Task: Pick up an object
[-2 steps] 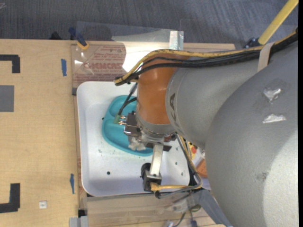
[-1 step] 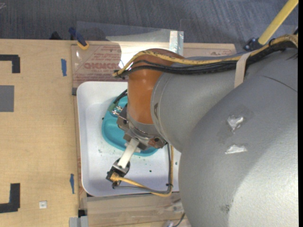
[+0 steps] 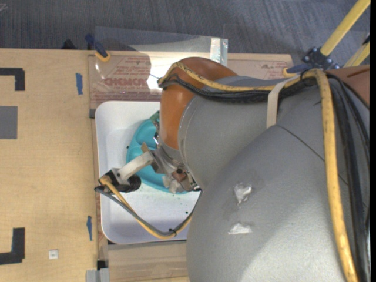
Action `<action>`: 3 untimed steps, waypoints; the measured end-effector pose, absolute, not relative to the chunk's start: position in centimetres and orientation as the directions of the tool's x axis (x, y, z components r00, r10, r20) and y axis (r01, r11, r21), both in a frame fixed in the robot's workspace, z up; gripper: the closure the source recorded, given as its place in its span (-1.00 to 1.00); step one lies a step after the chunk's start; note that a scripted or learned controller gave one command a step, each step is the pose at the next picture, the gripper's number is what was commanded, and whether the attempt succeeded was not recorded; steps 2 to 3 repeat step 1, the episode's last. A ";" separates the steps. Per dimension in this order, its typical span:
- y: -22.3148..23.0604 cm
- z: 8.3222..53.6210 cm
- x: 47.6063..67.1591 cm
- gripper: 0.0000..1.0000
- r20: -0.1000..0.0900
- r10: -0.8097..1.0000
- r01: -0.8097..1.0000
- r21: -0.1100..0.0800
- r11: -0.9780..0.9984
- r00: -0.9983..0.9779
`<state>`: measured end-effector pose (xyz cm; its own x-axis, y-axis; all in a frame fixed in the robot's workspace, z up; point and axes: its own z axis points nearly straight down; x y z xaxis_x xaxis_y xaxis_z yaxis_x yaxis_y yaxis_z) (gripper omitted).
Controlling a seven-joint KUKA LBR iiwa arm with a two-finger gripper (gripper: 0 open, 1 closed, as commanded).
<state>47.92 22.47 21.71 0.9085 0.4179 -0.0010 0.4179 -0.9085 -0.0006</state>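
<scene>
The arm hangs low over the white bin (image 3: 111, 128), its gripper (image 3: 170, 181) right above a teal object (image 3: 143, 140) lying just up-left of the wrist; I can't tell what the gripper is doing

White bin (image 3: 111, 128): right portion is being covered by the arm (image 3: 264, 175). Second bin: is being hidden wholly behind the arm. Teal object (image 3: 141, 143): is being partly masked by the wrist, so its shape cannot be told. Hand (image 3: 170, 181): fingers are being obscured. Arm: is being cut off by the right and bottom edges. Worktop (image 3: 47, 157): is being cut off at the left edge.
</scene>
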 end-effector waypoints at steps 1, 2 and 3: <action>22.4 17.1 47.9 1.00 -0.003 0.210 0.210 0.000 -0.978 0.978; 22.4 17.1 47.9 1.00 -0.003 0.210 0.210 0.000 -0.978 0.978; 22.4 17.1 47.9 1.00 -0.003 0.210 0.210 0.000 -0.978 0.978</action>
